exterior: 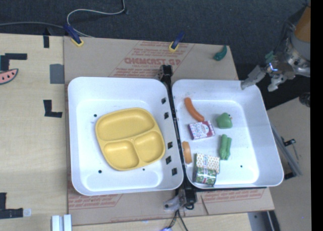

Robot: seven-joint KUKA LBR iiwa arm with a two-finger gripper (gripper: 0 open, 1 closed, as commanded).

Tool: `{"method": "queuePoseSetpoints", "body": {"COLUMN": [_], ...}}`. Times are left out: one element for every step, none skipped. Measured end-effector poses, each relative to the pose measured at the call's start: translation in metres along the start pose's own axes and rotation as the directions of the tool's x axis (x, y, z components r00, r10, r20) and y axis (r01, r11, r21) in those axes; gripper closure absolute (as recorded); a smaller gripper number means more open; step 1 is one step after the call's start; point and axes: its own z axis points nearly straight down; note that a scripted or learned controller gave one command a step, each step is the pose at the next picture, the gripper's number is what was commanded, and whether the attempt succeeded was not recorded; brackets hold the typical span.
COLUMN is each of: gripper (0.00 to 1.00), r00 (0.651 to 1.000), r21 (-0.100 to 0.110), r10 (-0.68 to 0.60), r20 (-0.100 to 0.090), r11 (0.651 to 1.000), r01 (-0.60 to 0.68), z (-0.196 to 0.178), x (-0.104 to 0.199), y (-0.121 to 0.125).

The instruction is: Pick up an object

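Observation:
The right bin [252, 105] holds several small items: an orange sausage [194, 110], a round green vegetable [224, 120], a pink packet [201, 130], a long green vegetable [224, 147], an orange piece [187, 152] by the left wall and a green-and-white carton [206, 169] at the front. My gripper [262, 80] hangs over the bin's far right corner, above and right of all the items. It is open, with nothing between its fingers [250, 79].
A yellow divided plate [130, 137] lies in the left bin [81, 124]. A small teal object [220, 53] rests on the cardboard behind the right bin. Blue-and-yellow clamps [74, 36] hold the cardboard's far edge.

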Motion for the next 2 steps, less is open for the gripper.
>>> {"method": "queuePoseSetpoints", "body": {"gripper": [0.00, 0.00], "r00": [1.000, 1.000], "r21": [0.005, -0.002], "r10": [-0.001, -0.002], "r20": [-0.002, 0.001], "r11": [1.000, 1.000], "r01": [0.001, 0.002], "z": [0.110, 0.177], "x": [0.039, 0.101], "y": [0.041, 0.043]}}
